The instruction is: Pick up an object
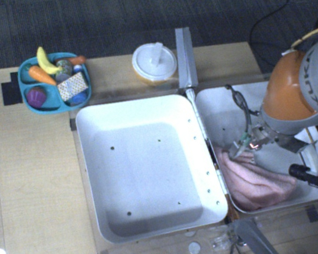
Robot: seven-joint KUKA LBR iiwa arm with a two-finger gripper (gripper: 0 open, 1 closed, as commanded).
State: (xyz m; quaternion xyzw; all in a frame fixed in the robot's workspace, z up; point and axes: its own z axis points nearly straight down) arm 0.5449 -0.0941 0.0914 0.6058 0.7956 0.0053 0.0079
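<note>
A crumpled pink cloth [254,181] lies in the front part of the right bin [220,113], against its left wall. My gripper [247,143] hangs low inside that bin, right at the cloth's upper edge, under the grey arm with its orange band [286,96]. The arm's bulk covers the right half of the bin. The left bin [147,161] shows only its white floor.
A blue tray [55,81] of toy food, with a banana and a carrot among them, stands at the back left of the bench. A white lidded container [154,62] stands behind the bins. A metal post [184,59] rises between the bins at the back. Cables trail along the right side.
</note>
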